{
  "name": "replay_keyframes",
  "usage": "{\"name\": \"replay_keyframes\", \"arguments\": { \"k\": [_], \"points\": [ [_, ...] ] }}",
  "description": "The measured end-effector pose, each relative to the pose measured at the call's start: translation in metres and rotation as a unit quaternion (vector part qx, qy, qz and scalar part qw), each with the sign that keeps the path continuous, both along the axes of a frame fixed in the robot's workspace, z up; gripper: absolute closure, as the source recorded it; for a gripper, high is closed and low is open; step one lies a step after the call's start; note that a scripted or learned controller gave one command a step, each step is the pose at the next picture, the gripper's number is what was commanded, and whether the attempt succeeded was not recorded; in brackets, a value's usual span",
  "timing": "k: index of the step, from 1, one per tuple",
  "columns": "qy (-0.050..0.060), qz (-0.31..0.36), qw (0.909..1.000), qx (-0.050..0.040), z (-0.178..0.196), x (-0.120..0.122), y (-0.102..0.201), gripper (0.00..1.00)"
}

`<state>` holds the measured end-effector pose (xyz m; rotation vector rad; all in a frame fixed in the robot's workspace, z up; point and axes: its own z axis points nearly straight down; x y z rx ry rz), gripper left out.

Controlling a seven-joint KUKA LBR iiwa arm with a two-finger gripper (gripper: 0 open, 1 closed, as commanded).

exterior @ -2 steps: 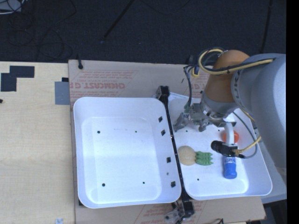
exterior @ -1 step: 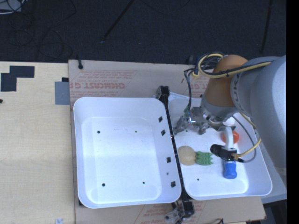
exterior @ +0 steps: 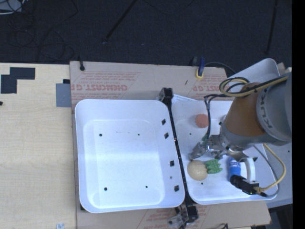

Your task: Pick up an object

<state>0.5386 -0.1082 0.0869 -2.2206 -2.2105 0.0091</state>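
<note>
The right bin (exterior: 209, 194) holds several small objects: a pink ball (exterior: 202, 120) toward the back, a cream round ball (exterior: 197, 170) near the front, a green toy (exterior: 213, 165) right beside it, and a blue and white object (exterior: 234, 168) further right. My gripper (exterior: 202, 150) hangs low in this bin, just above the cream ball and the green toy. Its metal fingers (exterior: 196, 153) point left and look spread, with nothing between them. The grey arm with its orange band (exterior: 243, 116) covers the bin's right part.
The left bin (exterior: 121, 154) lies beside the right one, split from it by a black divider (exterior: 172, 142). Cables (exterior: 248, 185) run along the right bin's front right corner. Cardboard lies under both bins.
</note>
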Motion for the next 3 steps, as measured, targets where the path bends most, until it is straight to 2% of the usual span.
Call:
{"name": "replay_keyframes", "arguments": {
  "k": [1,2,3],
  "points": [
    [-0.003,-0.001,1.0000,-0.0001,0.011,0.004,0.000,1.00],
    [-0.002,-0.004,1.0000,0.0003,0.020,0.004,-0.001,1.00],
    [-0.008,0.003,1.0000,-0.0020,0.094,0.048,-0.016,1.00]
  ]
}}
